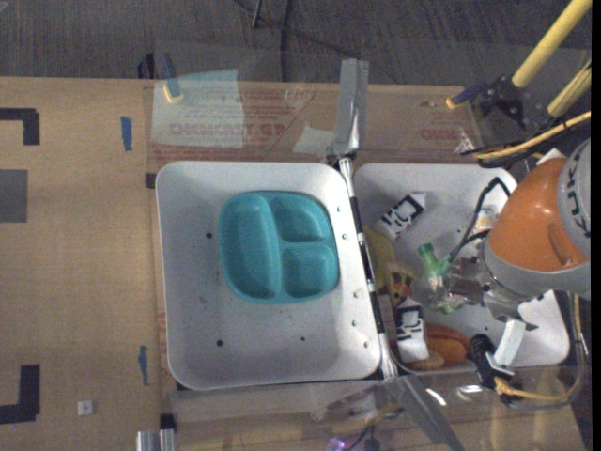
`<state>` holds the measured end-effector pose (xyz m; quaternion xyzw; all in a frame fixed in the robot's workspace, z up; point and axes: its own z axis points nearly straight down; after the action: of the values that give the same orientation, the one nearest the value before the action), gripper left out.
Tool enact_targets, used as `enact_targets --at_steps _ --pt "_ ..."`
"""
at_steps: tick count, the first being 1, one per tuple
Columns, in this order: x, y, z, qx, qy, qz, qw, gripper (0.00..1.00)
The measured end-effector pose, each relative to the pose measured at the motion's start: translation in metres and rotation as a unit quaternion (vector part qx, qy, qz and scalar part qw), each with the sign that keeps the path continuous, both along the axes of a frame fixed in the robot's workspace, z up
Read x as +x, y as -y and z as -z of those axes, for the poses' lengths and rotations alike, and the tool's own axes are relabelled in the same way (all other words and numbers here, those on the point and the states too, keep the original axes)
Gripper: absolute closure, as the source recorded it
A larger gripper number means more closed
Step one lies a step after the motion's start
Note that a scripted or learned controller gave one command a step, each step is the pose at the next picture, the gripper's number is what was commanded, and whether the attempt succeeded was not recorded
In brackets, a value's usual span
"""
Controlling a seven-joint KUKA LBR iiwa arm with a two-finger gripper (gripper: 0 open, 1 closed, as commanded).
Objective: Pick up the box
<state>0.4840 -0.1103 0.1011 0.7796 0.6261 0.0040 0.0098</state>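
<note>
— So, what's on the left?
— A teal tray [279, 245] in the left bin [188, 346].
— And the box?
— One box [403, 215] lies near the right bin's [451, 178] divider, another [411, 331] lower down beside an orange thing [447, 345].
— The gripper [454, 285]?
— Low between them, by something green [433, 262]; whether it's spread, can't tell.
</note>
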Motion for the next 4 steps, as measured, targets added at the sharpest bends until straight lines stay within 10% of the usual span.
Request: enact_targets --at_steps 1,2,3,4 --pt "0.073 0.021 -0.116 0.0045 -0.009 -0.035 0.9993 1.0" --pt "0.011 0.106 -0.083 0.0051 -0.01 -0.016 0.9998 1.0" --pt "0.011 0.106 -0.083 0.0051 -0.01 -0.016 0.9998 0.0" --pt "0.004 0.081 0.007 0.0042 -0.009 -0.053 0.9985 0.0"
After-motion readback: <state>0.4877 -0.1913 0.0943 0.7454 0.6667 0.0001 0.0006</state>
